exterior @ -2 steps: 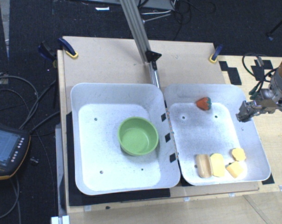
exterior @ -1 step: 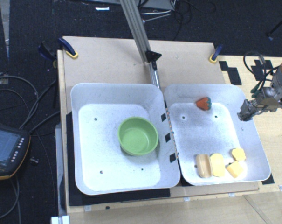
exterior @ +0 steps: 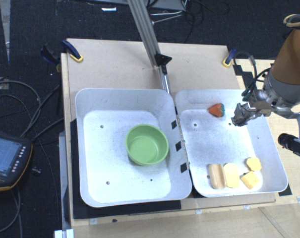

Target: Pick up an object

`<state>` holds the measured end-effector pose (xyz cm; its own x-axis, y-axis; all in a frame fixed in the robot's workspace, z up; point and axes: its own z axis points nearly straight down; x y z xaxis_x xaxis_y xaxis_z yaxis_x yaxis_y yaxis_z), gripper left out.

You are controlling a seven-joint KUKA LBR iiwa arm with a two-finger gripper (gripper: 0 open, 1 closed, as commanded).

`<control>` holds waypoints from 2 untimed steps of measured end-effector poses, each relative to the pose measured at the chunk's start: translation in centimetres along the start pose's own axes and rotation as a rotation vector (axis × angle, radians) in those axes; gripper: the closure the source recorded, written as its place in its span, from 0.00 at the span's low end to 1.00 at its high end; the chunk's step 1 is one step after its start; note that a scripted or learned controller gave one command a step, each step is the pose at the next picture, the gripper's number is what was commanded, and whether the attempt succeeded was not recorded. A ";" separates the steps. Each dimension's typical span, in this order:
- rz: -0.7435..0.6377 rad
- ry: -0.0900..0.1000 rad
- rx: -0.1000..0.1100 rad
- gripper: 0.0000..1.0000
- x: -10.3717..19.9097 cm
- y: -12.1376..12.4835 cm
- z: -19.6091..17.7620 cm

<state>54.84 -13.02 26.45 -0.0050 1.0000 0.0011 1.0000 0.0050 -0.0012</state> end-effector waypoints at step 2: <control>0.002 -0.001 -0.001 1.00 8.2 3.3 2.2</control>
<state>58.14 -4.78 24.29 -0.0029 1.0000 0.0002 1.0000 0.0029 -0.0003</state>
